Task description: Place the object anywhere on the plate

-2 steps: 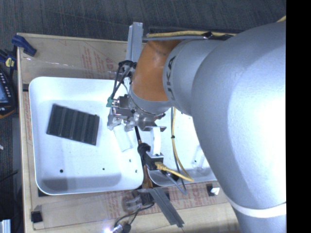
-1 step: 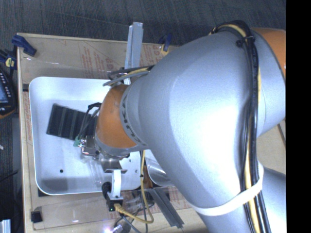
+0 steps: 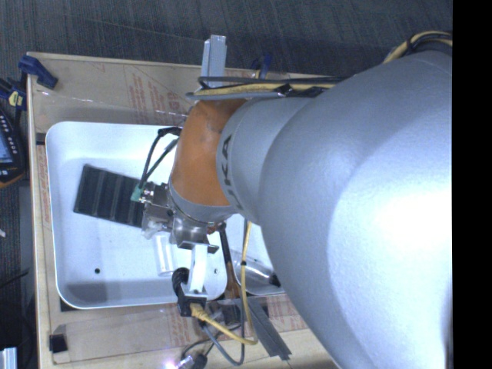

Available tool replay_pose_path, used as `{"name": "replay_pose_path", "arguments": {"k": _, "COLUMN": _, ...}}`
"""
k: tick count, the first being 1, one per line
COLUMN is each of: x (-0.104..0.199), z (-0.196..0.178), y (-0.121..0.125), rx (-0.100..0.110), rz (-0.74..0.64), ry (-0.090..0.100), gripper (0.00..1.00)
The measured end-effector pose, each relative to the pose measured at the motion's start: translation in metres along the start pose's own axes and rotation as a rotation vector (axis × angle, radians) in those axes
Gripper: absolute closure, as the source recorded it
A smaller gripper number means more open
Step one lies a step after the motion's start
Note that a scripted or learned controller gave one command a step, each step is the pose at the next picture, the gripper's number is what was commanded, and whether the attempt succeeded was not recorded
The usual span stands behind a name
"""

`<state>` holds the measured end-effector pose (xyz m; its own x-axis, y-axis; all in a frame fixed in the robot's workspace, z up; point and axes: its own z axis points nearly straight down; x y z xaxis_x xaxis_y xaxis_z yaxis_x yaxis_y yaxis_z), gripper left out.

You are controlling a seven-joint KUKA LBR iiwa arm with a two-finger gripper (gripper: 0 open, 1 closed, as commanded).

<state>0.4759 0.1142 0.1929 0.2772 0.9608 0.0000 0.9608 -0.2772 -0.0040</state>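
Plainly, dark ribbed rectangular object (image 3: 109, 193) lies tilted in white bin (image 3: 61, 148).

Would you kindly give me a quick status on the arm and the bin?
Gripper low over left bin, fingers unclear. Dark ridged slab lying in bin, beside wrist. Arm covers right side.

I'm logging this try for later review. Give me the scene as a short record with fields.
arm: grey with an orange band, reaching in from the right and covering much of the view
gripper: low over the left bin; finger state unclear
left bin: white
dark ridged slab: lying flat in the left bin, partly under the wrist
plate: cannot tell where it is
held object: none visible
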Motion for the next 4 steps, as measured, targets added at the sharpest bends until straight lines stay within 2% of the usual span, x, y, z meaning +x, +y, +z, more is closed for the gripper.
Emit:
{"name": "replay_pose_path", "arguments": {"k": 1, "x": 0.016, "z": -0.006, "y": -0.006, "rx": 0.002, "rz": 0.563, "ry": -0.001, "gripper": 1.00}}
{"name": "replay_pose_path", "arguments": {"k": 2, "x": 0.049, "z": -0.091, "y": -0.010, "rx": -0.001, "rz": 0.169, "ry": 0.001, "gripper": 1.00}}
{"name": "replay_pose_path", "arguments": {"k": 3, "x": -0.008, "z": -0.009, "y": 0.002, "rx": 0.003, "rz": 0.414, "ry": -0.003, "gripper": 1.00}}
{"name": "replay_pose_path", "arguments": {"k": 4, "x": 0.070, "z": -0.006, "y": -0.021, "rx": 0.002, "rz": 0.669, "ry": -0.002, "gripper": 1.00}}
